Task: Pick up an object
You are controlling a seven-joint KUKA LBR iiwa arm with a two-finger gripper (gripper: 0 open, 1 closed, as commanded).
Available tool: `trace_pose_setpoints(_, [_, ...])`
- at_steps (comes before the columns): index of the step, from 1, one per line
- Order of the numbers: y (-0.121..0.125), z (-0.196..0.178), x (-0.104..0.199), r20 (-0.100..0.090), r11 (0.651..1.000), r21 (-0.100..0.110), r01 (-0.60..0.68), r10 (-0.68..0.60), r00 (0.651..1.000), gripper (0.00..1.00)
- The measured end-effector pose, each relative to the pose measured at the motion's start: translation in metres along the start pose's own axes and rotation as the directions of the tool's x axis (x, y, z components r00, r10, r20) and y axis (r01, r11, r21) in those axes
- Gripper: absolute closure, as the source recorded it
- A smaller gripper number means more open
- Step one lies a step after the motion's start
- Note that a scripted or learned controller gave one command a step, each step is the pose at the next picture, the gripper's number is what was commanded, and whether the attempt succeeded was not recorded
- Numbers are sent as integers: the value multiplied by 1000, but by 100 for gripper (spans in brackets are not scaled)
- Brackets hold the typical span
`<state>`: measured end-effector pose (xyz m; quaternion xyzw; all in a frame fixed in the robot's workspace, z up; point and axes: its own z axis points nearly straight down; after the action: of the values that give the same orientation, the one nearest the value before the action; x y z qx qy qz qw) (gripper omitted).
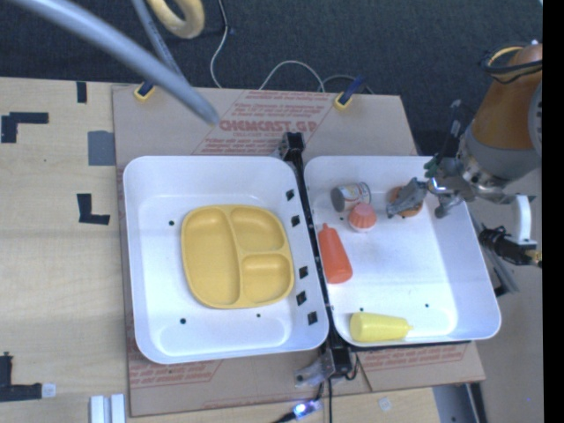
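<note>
hand (407, 199) low over right bin (458, 263), grip state can't tell | orange bottle (334, 254) by divider | yellow tray (236, 256) in left bin (150, 236)

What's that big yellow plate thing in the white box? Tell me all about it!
The yellow tray looks like smooth plastic, with rounded corners and three sunken compartments: one long one on the left and two smaller ones on the right. It lies flat and slightly turned on the floor of the left bin, with nothing else touching it.
</note>
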<state>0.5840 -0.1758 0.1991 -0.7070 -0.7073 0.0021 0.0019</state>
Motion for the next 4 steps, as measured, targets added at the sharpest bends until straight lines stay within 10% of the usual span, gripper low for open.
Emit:
trace_pose_setpoints(2, [-13, 101, 13, -1, 1000, 1, 1, -1, 1000, 0])
trace_pose_setpoints(3, [-12, 87, 14, 0, 1000, -3, 3, -3, 1000, 100])
trace_pose_setpoints(4, [-18, 34, 6, 1, 1000, -9, 0, 0, 1000, 100])
